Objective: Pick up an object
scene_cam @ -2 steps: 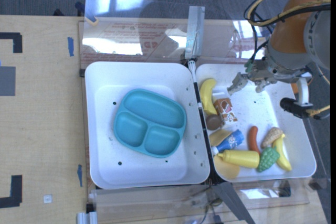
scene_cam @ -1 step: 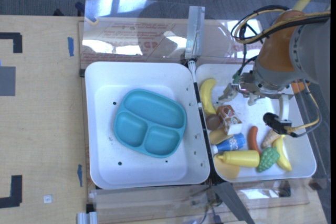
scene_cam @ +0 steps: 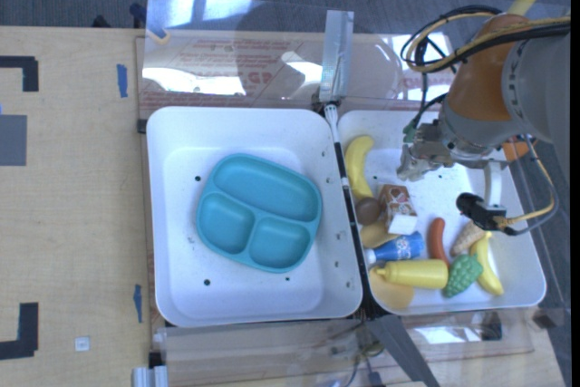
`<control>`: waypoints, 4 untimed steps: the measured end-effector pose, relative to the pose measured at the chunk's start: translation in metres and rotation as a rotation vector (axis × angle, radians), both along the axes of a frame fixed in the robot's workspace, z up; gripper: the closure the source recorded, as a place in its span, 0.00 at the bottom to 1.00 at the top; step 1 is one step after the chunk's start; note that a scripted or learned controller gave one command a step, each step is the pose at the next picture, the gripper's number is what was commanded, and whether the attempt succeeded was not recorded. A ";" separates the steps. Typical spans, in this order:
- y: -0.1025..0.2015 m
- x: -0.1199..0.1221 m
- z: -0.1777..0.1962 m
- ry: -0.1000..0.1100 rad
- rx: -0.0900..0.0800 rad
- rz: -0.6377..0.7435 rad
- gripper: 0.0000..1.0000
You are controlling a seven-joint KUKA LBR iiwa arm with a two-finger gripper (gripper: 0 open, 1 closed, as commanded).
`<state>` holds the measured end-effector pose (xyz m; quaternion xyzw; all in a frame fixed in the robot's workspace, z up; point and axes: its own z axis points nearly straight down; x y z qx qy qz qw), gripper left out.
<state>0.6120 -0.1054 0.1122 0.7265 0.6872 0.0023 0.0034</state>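
End effector (scene_cam: 419, 166) above right bin (scene_cam: 530, 281), two bananas (scene_cam: 358, 163)

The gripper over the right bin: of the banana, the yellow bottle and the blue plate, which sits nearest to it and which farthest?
1. Curved yellow banana, just left of the gripper, by the right bin's left wall.
2. Yellow plastic squeeze bottle, at that bin's front.
3. Blue plastic divided plate, over in the left bin.
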 end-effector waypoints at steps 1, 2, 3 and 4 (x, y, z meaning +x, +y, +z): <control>0.000 0.000 -0.001 0.001 0.000 0.000 0.00; 0.024 -0.007 0.076 -0.001 0.000 0.123 0.00; 0.001 -0.046 -0.006 0.006 0.001 0.090 0.00; 0.002 -0.045 0.003 0.005 0.001 0.090 1.00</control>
